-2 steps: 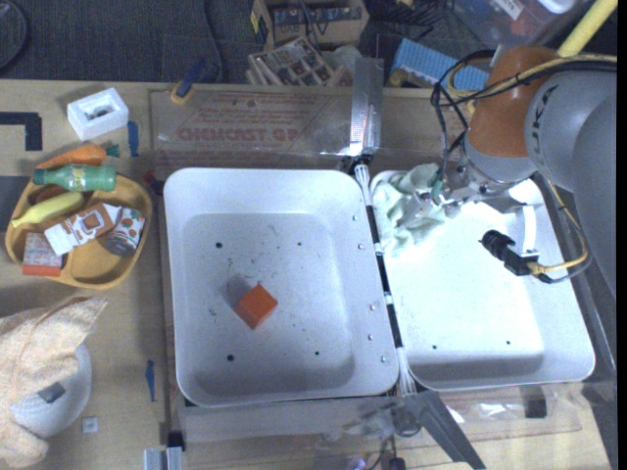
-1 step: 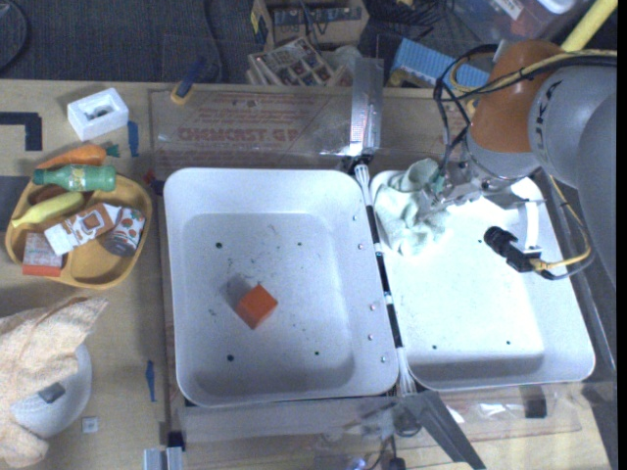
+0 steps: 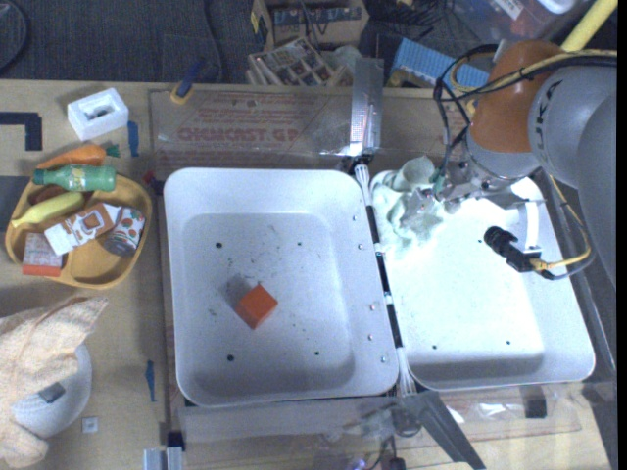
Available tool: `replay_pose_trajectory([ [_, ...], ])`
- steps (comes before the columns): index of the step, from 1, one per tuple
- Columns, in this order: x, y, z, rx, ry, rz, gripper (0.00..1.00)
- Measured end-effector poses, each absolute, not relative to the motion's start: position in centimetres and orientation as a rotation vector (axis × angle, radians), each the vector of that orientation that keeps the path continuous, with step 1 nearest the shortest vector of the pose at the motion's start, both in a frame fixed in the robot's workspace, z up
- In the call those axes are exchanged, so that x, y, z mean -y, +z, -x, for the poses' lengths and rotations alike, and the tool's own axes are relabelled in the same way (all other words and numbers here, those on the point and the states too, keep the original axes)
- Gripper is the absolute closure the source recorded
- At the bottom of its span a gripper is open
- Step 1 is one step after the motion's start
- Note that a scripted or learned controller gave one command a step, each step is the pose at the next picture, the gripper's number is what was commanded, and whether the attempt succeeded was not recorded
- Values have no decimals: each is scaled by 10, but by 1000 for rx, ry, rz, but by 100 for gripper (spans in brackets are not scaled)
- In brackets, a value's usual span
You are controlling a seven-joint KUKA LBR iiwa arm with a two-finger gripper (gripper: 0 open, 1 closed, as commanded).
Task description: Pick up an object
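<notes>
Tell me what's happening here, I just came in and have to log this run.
A grey KUKA arm reaches in from the right, its gripper low over the right bin's far left corner, among pale crumpled items. An orange block lies alone in the left bin. Nothing visibly held.

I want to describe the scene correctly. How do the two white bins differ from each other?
The left bin holds one orange block near its middle; the right bin holds pale objects in its far left corner. The arm's gripper is over the right bin, not the left. The left bin looks greyer, the right brighter. Both are shallow, white and rectangular.
</notes>
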State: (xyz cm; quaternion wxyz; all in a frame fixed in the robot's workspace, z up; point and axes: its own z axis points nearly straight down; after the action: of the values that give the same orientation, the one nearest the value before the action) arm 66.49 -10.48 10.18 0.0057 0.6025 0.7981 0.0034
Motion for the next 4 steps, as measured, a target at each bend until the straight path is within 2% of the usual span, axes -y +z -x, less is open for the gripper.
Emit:
replay_pose_trajectory([
  [3,102,92,-669,-2577,-3,-1780,0],
  [4,100,102,-670,-2578,4,-1778,100],
])
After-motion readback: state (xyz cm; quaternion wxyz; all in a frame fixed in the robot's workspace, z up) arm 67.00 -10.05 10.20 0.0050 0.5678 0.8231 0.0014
